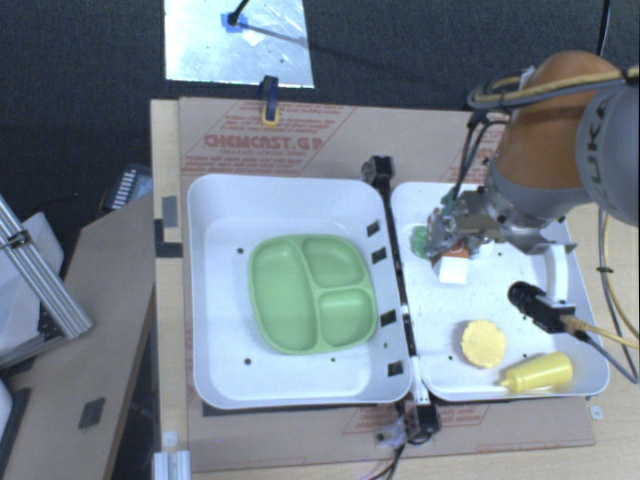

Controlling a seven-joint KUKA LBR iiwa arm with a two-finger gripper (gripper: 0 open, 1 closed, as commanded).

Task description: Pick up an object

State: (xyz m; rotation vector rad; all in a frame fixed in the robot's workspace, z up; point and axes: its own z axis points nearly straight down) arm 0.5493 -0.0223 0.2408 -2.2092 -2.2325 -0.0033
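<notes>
My gripper hangs low over the upper left part of the right bin. Right under it lies a small white block with an orange-red top edge, touching or nearly touching the gripper's tip. A small green object peeks out at the gripper's left side, partly hidden by it. Nearer the front of the same bin lie a round yellow piece and a yellow squeeze bottle on its side.
The left bin holds a green divided plate. A black clip strip runs along the seam between the two bins. The arm's grey and orange body overhangs the right bin's back edge.
</notes>
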